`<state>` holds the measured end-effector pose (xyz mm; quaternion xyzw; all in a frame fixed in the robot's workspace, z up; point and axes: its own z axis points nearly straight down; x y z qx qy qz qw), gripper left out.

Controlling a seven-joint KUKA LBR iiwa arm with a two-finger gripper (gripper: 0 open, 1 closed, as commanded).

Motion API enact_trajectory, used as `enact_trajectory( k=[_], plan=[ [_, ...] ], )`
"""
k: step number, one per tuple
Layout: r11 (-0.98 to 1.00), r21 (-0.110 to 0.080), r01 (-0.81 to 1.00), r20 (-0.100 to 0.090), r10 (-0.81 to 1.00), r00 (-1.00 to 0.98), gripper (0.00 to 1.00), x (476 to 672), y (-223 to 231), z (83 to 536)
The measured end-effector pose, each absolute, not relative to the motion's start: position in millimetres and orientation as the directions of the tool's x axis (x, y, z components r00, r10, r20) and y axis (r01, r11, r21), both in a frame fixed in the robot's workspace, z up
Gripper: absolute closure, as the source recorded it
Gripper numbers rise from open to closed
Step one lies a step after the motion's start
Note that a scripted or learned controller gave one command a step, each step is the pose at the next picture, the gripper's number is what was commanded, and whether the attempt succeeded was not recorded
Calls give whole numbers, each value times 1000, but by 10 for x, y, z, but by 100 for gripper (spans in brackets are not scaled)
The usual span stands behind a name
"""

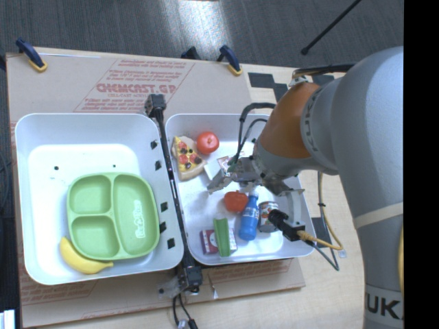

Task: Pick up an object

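My gripper hangs low over the middle of the right bin, reaching in from the right under the orange band. A small red rounded object lies just below and right of it, apart from it. A blue bottle lies next to that red object. A pizza slice toy and a red tomato sit at the bin's far left, up and left of the gripper. Nothing shows in the gripper's grasp.
A green box and a red-and-white packet lie at the right bin's near edge. The left bin holds a green divided plate and a banana. A black divider clip sits between the bins.
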<state>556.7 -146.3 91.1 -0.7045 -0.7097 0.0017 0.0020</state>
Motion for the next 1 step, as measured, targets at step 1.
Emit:
enact_trajectory(
  k=[1],
  plan=[
    [11, -6, 1000, 0, 1000, -11, 100, 5572, -1464, 1017]
  ],
)
